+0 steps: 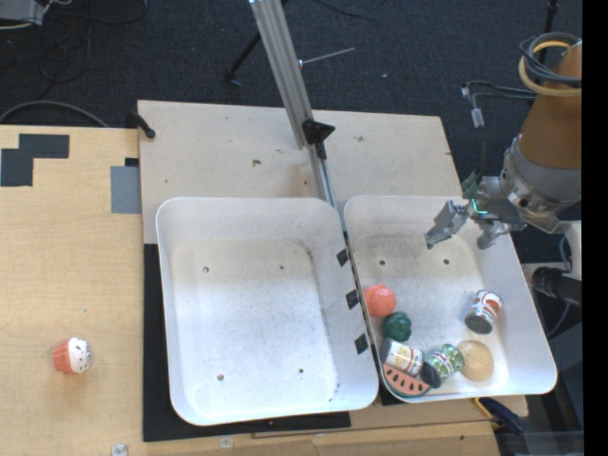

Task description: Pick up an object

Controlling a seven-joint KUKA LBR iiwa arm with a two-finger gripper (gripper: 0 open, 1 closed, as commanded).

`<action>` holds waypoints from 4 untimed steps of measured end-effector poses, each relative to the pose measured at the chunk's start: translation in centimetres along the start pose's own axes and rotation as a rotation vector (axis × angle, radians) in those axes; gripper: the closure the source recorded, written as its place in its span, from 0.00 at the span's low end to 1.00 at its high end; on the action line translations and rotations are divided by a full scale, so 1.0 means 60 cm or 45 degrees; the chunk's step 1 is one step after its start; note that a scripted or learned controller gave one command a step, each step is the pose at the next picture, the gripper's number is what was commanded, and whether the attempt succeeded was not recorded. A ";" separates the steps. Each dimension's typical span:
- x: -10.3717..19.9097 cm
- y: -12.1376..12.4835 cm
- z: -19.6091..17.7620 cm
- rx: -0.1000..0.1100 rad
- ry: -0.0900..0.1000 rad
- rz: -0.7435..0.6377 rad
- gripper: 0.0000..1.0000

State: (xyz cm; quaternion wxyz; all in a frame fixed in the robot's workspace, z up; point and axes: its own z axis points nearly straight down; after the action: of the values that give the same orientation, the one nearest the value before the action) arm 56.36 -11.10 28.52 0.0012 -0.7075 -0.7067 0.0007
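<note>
Hovering with its fingers spread and nothing between them, the gripper [467,224] hangs over the right bin [418,255]'s upper part, well apart from the small can [484,311] below, which I reckon it should centre over before descending straight.

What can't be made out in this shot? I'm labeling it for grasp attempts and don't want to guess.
- Gripper, camera view: too small and blurred to tell what the fingers are doing.
- Arm: cut off by the right edge.
- Watermelon slice, two cans and tan ball in the right bin: crowded together, overlapping; labels unreadable.
- Small red-and-white toy on the wooden table: too small to identify.
</note>
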 end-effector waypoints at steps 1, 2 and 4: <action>-0.007 -0.006 0.075 0.007 0.000 -0.001 0.00; -0.011 -0.012 0.149 0.007 0.001 -0.001 0.00; -0.025 -0.013 0.206 0.002 0.000 0.008 1.00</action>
State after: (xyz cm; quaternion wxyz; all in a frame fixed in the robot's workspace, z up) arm 55.55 -12.62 16.15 0.0019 -0.7097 -0.7045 0.0011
